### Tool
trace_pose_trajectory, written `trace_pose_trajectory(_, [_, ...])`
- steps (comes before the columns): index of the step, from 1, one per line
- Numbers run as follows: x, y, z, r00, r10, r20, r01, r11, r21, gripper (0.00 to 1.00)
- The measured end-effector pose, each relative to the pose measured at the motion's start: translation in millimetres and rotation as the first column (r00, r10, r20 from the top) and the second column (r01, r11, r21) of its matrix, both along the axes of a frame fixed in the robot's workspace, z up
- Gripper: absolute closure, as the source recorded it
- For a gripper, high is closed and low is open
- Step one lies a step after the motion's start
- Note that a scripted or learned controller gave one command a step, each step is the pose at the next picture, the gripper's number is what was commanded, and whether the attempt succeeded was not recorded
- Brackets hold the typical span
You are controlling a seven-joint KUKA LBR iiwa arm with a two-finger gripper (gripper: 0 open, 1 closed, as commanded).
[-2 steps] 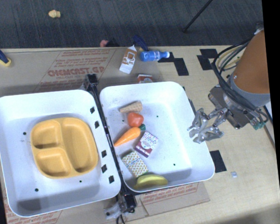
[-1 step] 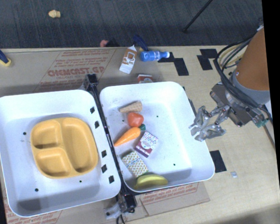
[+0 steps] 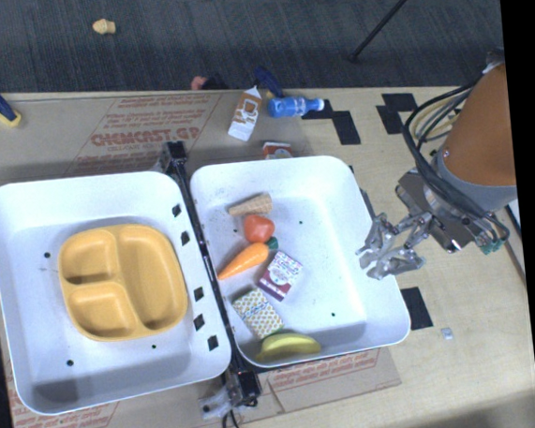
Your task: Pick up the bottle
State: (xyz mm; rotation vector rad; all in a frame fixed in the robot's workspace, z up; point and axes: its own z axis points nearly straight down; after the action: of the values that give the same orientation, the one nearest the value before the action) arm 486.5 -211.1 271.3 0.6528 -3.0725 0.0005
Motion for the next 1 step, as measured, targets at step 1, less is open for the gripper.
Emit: trace_pose_trajectory(1, [1.0, 0.4, 10.7, 1.000, 0.000, 0.001, 0.000, 1.000, -0.001, 1.00])
